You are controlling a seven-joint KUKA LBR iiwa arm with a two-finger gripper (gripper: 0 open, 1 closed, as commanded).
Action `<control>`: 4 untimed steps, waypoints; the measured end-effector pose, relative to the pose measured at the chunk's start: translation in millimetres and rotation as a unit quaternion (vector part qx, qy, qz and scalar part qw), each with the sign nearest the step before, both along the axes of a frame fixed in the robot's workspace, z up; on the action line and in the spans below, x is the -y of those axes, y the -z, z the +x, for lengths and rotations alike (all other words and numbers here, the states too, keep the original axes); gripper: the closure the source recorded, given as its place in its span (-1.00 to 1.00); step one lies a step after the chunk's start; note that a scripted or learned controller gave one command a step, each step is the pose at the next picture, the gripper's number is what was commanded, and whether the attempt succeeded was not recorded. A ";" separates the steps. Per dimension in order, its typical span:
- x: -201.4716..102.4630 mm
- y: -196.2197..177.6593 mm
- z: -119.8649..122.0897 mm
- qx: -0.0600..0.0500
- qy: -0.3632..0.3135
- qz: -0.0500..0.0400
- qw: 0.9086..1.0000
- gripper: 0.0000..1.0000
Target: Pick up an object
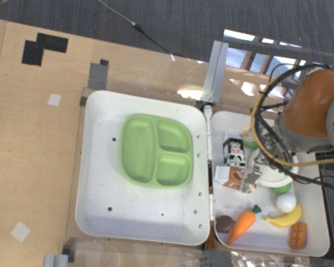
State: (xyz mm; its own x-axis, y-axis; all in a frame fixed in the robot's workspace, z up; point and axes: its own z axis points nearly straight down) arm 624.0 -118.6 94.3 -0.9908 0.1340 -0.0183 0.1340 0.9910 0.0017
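From my remote station I saw two shallow white plastic bins side by side on the pale wooden bench [20, 157]. The left bin [96, 212] had rounded corners and a smooth, matte floor, and it held a light green divided plate [155, 151], glossy, rounded-rectangular, with one long compartment on its left and two smaller ones on its right. The right bin [317, 208] held the loose objects. An orange toy carrot [241, 226], tapered and with a small green top, lay near the front edge, its tip pointing toward the front left corner. Just beside that tip sat a small dark brown rounded piece [224, 223]. A yellow banana [284, 218], curved and smooth, lay to the right of the carrot, with a white egg-shaped object [285, 202] touching its upper side. A reddish-brown ridged block [298, 235] rested near the bin's front right corner. A flat orange-and-white printed packet [233, 177] lay near the divider between the bins. The grey arm with its orange band [311, 103] reached in above the right bin, trailing black cables. The gripper [249, 176] hung over the packet area; I could not tell its opening, nor whether it held anything.
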 end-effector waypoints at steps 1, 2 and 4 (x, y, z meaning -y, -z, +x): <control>-13.1 4.8 26.8 -0.033 0.072 -0.011 0.997 -1.00; -9.5 -0.9 9.3 -0.001 0.155 -0.007 0.988 -1.00; -16.6 -0.5 -7.5 0.002 0.306 -0.003 0.952 -1.00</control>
State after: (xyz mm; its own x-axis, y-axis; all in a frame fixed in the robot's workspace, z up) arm 616.5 -102.0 94.8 -0.7270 0.6862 -0.0244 0.6865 0.7272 -0.0012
